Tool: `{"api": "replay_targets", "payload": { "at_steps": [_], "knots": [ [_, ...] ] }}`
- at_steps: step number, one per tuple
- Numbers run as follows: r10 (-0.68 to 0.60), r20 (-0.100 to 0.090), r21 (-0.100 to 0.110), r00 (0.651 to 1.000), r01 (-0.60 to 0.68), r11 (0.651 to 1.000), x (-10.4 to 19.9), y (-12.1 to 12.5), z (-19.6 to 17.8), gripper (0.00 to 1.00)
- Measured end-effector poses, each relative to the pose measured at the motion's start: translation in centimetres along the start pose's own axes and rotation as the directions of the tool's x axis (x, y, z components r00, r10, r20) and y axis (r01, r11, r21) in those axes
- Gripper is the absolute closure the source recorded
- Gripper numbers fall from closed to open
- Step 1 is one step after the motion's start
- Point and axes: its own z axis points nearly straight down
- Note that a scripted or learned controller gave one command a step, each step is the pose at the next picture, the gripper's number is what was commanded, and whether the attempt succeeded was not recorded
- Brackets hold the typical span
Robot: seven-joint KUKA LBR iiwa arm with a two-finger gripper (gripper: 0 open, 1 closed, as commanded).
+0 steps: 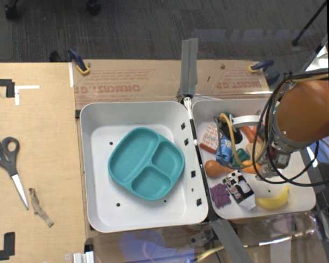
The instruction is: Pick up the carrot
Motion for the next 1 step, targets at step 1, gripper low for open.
{"api": "replay_targets", "payload": {
  "at_steps": [1],
  "knots": [
    [0.455,-0.002,0.0,0.89,-0.455,0.89,-1.22,0.29,7.08,1.0]
  ]
}}
